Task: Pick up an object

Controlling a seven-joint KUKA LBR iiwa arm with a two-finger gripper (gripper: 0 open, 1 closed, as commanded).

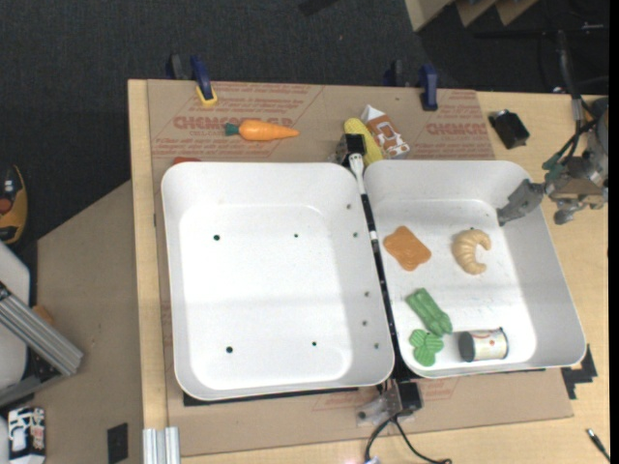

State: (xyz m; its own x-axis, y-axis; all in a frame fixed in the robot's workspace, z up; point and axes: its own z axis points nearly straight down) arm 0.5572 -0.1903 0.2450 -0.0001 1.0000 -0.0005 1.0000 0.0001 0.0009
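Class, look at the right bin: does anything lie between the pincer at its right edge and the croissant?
Nothing visible does. The pincer hangs over the upper right rim of the right bin, and bare white floor runs from it to the croissant. The orange piece lies beyond the croissant, to its left.

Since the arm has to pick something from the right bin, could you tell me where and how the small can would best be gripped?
Grip the small can across its round body, midway along its length, coming straight down from above. It lies on its side, so its curved flanks are exposed to a top approach. The green toy sits close at its left end and the bin wall lies to its right, so a sideways approach looks cramped.
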